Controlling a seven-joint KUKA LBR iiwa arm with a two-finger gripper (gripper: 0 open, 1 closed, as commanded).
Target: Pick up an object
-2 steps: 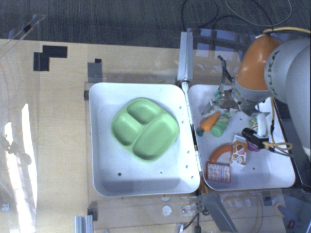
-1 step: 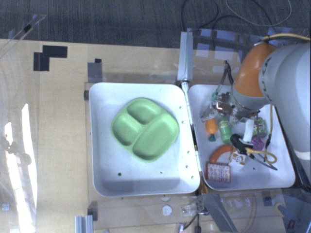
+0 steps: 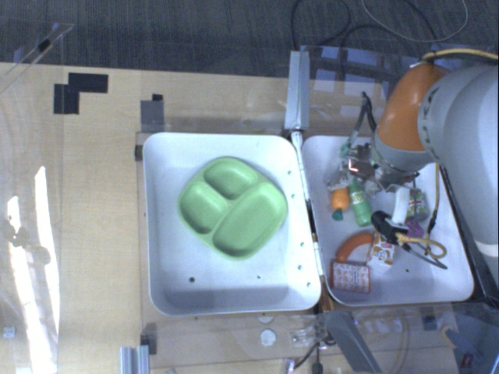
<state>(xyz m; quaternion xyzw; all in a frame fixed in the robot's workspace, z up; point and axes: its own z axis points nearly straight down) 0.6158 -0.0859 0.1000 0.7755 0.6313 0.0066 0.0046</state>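
Fingers state unclear, low among clutter, right bin far edge; green plate alone, left bin.

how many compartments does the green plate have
3. The green divided plate in the left bin has one at its upper part, one at its left, and the largest at its lower right.

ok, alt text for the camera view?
Grey arm with an orange band reaches from the right, its claw low over small cluttered objects in the right white bin. The left white bin holds a green three-compartment plastic plate.
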